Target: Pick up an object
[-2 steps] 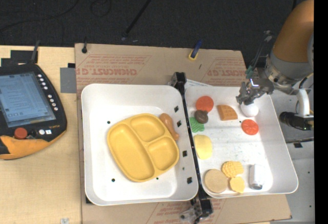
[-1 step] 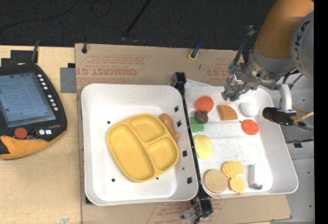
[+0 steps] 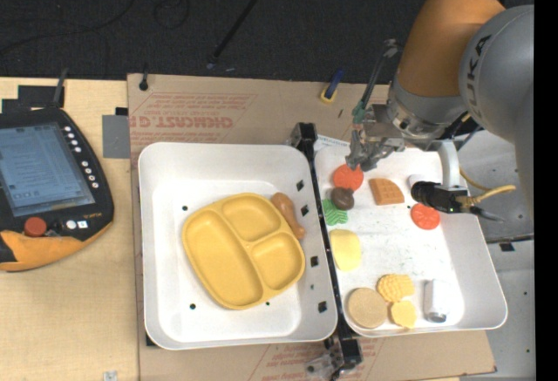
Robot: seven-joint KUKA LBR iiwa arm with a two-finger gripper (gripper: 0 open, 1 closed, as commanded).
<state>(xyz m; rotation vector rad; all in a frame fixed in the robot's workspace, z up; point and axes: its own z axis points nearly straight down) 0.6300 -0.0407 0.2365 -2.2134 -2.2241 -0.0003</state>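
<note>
Red round toy tomato (image 3: 349, 176) sits under end effector (image 3: 364, 157) near right white bin's (image 3: 475, 279) left edge; grip state unclear.

Glossy white plastic bins (image 3: 157, 196) sit on matt brown cardboard (image 3: 218, 113) — the yellow divided tray (image 3: 244, 248) looks smooth plastic.

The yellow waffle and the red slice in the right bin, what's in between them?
Nothing. In the camera view, the stretch of bin floor from the yellow waffle up to the red slice is bare white; the grey metal piece lies off to the side.
</note>
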